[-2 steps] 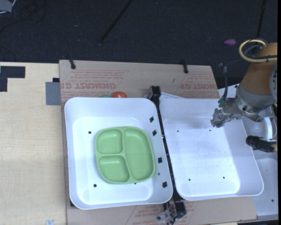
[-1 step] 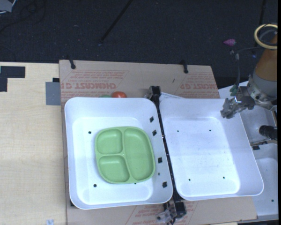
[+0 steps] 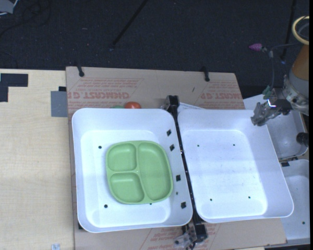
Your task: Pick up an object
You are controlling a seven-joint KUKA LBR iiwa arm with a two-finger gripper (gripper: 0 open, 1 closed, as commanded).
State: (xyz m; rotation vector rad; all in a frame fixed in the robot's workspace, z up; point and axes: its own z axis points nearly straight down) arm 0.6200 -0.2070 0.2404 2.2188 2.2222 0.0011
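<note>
A pale green divided plate with three compartments lies flat in the left bin. My gripper hangs at the far right, just past the upper right corner of the right bin, well away from the plate. Nothing shows between its fingers. The arm's orange band and grey wrist sit above it at the frame's right edge.
A small red and green thing peeks from behind the left bin's far rim. A black divider runs between the bins. Both bins rest on cardboard, with a light wooden bench top to the left.
</note>
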